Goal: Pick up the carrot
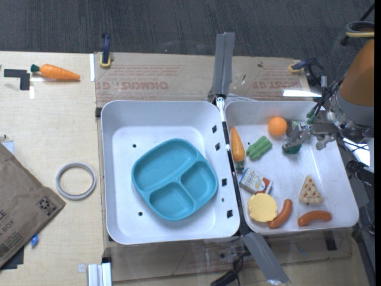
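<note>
An orange carrot (237, 144) lies in the right bin (348, 183), propped along its left wall with its tip toward the near side. A second carrot (56, 72) with a green top lies on the bench at the far left, outside both bins. My gripper (294, 140) hangs over the far right part of the right bin, well to the right of the carrot there, just right of an orange ball (277, 126). A small dark teal item (292, 149) sits right under the gripper.
A blue divided plate (174, 179) lies in the left bin (116, 154). The right bin also holds a green pepper piece (259, 147), a small carton (254, 181), a yellow round (262, 207), two sausages (281, 213), and a wedge (309, 190). A tape ring (75, 180) rests on the bench.
</note>
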`<state>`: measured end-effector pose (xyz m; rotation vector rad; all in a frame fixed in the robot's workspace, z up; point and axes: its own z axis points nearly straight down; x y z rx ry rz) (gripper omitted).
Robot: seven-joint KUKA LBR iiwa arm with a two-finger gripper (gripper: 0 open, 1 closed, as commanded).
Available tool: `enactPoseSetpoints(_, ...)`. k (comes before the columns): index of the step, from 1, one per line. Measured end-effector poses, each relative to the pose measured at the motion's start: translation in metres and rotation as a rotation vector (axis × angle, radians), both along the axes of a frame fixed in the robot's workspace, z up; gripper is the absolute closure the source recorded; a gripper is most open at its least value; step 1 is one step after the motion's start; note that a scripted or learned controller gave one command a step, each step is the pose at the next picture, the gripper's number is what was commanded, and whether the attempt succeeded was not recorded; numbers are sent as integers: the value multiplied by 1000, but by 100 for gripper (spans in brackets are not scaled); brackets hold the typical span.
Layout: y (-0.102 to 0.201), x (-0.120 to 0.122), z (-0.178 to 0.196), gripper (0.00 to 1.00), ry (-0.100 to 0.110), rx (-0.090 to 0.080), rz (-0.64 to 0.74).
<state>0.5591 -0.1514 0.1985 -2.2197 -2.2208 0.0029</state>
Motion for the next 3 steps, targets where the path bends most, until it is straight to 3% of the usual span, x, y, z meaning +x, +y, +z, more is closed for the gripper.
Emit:
enactPoseSetpoints(1, -37, 91, 28, 0, -3, -2, -22)
enactPoseSetpoints(2, -52, 100, 20, 0, -3, -3, 41)
enactPoseSetpoints(3, -4, 101, 32, 0, -5, -1, 384)
